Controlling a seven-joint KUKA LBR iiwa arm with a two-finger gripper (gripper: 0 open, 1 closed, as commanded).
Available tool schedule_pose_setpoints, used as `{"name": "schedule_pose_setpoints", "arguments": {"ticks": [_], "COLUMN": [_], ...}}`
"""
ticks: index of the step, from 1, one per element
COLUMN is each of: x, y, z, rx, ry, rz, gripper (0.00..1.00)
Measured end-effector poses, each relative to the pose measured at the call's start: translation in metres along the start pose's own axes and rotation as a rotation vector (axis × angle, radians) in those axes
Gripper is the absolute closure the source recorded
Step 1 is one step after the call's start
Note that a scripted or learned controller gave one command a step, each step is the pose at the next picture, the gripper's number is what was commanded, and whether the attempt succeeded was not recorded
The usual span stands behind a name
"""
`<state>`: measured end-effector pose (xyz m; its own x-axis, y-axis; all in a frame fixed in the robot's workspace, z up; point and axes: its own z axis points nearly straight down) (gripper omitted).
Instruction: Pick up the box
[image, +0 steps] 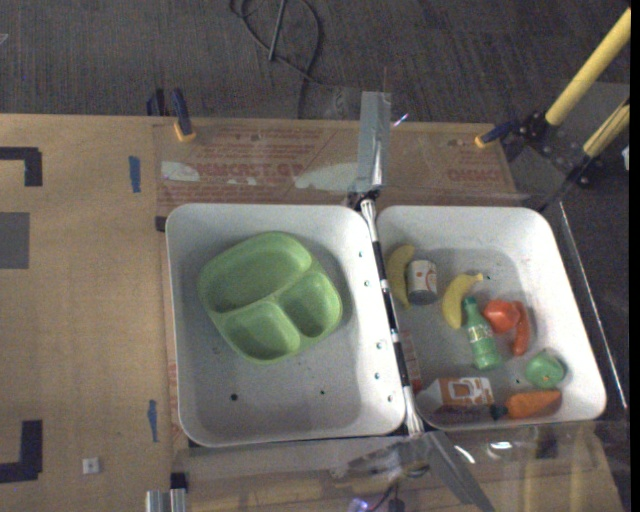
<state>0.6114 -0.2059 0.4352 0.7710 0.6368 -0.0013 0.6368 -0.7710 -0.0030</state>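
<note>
The box (463, 391) lay flat at the near edge of the right bin (560, 240), by the divider, with the carrot (533, 403) just to its right. Left to right: the left bin (190, 400) held a green tray (268, 294); the right bin held two bananas (400, 272), a can (423, 281) and a bottle (481, 340). A grasp might fail against the near wall or snag the carrot. With no gripper in frame, jaw state and offset could not be told.

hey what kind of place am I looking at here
Most likely a robot lab bench for pick-and-place trials: two white bins clamped to a plywood table, toy food such as a banana, and a small box.
</note>
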Motion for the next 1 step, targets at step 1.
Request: {"name": "schedule_pose_setpoints", "arguments": {"ticks": [1], "x": [0.0003], "y": [0.0005], "z": [-0.0105], "rx": [-0.001], "ry": [0.001], "rz": [0.001], "gripper": [1.0]}}
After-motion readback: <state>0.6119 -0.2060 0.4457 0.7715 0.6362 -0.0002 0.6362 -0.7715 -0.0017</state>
